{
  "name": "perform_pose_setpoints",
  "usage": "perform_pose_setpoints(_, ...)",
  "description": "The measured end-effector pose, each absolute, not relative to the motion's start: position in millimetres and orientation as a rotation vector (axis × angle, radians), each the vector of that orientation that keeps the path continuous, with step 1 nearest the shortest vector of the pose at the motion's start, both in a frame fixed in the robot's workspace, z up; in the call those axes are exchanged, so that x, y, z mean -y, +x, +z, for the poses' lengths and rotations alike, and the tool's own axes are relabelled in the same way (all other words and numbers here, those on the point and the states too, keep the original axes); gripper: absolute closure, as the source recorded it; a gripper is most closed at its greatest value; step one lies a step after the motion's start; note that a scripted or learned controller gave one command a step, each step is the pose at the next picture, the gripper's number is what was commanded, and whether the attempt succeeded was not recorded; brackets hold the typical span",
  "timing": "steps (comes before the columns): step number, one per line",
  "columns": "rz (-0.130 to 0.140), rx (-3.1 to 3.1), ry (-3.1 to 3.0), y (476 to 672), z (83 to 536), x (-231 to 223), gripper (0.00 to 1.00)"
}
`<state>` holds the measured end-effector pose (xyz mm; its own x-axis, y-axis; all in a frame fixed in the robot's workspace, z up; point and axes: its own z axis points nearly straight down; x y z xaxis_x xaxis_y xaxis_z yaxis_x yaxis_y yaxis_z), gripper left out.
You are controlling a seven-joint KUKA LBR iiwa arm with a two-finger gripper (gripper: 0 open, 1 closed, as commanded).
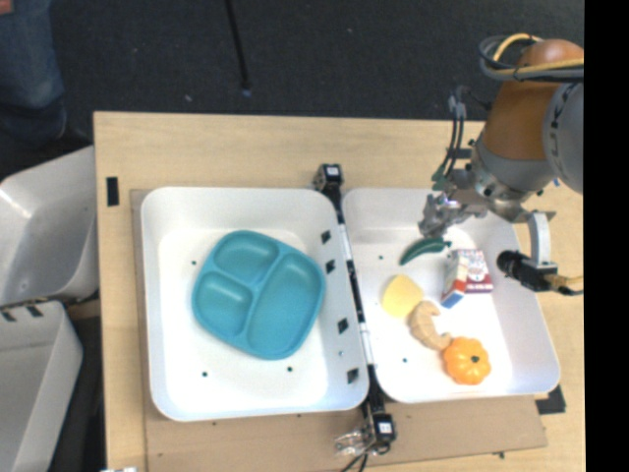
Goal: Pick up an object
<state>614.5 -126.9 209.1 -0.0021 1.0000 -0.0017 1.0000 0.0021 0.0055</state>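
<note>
Fingers' state could not be told; the gripper (439,216) hung low over the back of the right bin (511,362), just above a green curved object, maybe a pepper (424,250). Nothing was visibly held. Step judged: approach, grasp not yet made. Next move would call for dropping onto the pepper and closing.

Nearby lay a small carton (465,273) with red and white print, unreadable; a yellow wedge (401,295), a tan piece (427,325), an orange pumpkin (466,360). Left bin (177,382) held a blue divided plate (258,293). Both sat on the table (236,150).
</note>
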Motion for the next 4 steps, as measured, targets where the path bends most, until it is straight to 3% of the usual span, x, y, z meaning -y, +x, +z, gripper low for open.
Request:
perform_pose_setpoints(1,0.005,-2.221,2.214,615.6,263.2,128.5,1.0)
perform_pose_setpoints(4,0.0,-2.23,2.216,611.1,229.0,-25.2,1.0)
